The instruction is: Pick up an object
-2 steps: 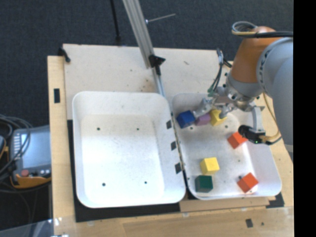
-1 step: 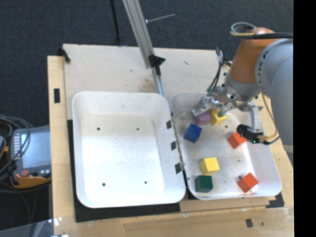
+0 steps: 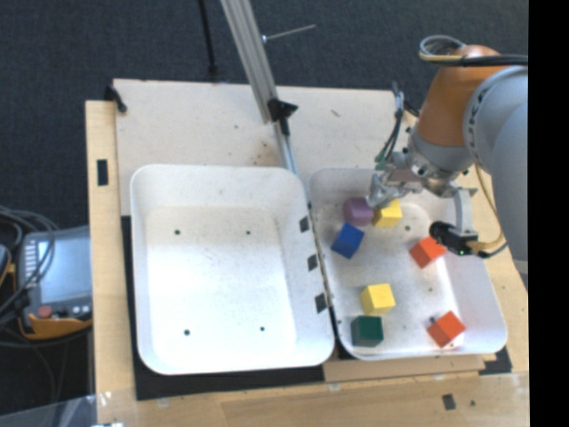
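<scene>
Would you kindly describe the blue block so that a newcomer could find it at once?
Look at the right bin, the one holding the coloured blocks. Near its left wall, just below the purple block that sits by the gripper, lies the blue block. It is the only blue one there.

My table [image 3: 102, 265] presents pale wood with a matt finish. Both bins — left bin [image 3: 222, 269] and right bin [image 3: 476, 305] — look like smooth white plastic, lightly speckled. The slanted rail [image 3: 249, 47] reads as ribbed metal. My arm [image 3: 498, 105] shell is smooth grey — its orange band [image 3: 444, 96] slightly glossy.
</scene>
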Robot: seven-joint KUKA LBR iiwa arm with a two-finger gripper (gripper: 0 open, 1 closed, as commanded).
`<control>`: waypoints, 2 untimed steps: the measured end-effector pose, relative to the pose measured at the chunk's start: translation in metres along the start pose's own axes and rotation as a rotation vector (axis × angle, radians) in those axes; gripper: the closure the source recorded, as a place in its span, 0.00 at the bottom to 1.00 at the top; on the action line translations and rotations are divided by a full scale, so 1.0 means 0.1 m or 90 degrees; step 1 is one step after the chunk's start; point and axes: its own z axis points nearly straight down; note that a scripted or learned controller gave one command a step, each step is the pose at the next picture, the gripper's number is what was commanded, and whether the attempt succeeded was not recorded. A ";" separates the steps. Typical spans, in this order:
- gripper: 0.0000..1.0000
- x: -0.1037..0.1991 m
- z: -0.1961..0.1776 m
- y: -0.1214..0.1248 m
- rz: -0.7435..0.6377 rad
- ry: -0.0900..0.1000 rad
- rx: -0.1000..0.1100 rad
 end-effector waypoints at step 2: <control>1.00 -0.05 -0.94 0.07 -0.004 0.002 0.006</control>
